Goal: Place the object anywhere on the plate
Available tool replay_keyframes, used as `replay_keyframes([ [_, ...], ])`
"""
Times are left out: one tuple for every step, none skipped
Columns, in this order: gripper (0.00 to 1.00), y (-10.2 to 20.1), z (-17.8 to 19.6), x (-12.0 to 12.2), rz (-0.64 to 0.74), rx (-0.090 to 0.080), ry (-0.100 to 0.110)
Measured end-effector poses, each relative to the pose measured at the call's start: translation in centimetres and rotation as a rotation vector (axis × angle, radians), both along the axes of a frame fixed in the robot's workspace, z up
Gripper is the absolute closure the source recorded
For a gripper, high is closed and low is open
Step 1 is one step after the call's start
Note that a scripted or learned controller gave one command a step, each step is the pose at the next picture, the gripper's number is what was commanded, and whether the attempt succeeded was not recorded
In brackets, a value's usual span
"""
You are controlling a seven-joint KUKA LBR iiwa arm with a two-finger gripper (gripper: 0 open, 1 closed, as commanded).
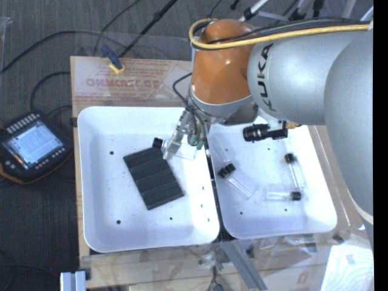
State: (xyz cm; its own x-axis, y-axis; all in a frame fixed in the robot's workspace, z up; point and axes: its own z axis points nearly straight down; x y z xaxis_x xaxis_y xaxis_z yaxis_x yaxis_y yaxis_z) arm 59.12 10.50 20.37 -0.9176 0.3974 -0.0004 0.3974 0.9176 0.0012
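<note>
We start near, at the left bin (97,223), where the plate (153,177), a dark ribbed slab, lies tilted on the white floor. Across the divider, the right bin (315,214) holds three clear vials with black caps: one (234,179) close to the divider, one (282,194) lying flat near the right wall, one (293,170) just beyond it. Moving farther, we see the gripper (174,145) hovering over the plate's far right corner, and its fingers are clamped on a vial (168,147), black cap pointing left, right at the plate's far edge. Whether the vial touches the plate we cannot tell. Behind it, the orange band (221,59) and grey arm (315,71) loom. Far left, a pendant (31,145) rests on the floor.
</note>
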Motion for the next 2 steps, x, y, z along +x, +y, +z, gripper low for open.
replay_keyframes([
  [1.0, 2.3, 6.6, -10.7, 0.071, 0.0, 0.002],
  [1.0, 6.7, -0.1, -10.8, 0.652, 0.001, 0.003],
])
